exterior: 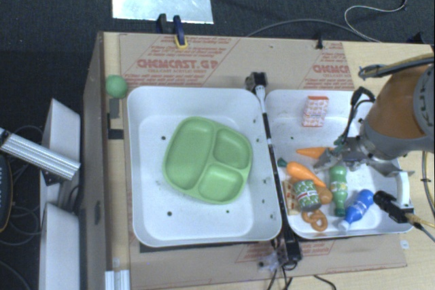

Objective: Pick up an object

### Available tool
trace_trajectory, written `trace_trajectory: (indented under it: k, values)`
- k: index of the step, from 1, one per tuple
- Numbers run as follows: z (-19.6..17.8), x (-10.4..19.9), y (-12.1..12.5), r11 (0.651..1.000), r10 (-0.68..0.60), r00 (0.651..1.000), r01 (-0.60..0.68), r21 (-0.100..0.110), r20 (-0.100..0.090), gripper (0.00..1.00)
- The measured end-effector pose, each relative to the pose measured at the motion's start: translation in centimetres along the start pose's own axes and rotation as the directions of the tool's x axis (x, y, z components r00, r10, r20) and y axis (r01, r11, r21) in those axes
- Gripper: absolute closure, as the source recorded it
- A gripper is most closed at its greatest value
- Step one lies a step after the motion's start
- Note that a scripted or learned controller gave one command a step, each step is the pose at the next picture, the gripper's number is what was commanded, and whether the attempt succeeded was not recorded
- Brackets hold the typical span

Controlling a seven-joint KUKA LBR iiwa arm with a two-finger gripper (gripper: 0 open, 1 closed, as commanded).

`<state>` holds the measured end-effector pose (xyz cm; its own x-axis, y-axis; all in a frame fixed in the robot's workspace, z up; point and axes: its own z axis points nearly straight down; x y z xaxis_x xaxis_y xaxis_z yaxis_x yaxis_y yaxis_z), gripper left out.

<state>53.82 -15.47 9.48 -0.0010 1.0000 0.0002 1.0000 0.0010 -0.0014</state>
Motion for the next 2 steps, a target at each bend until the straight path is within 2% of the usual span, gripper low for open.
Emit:
trace_trajectory:
  k: [1,2]
  values:
    - [-1.13,-0.03,0.15,1.0,-0.001,1.0,0.001,-0.004,0.001,1.0]
    - [-1.13,-0.03,0.14,1.0,-0.001,1.0,0.001,-0.004,0.001,0.0]
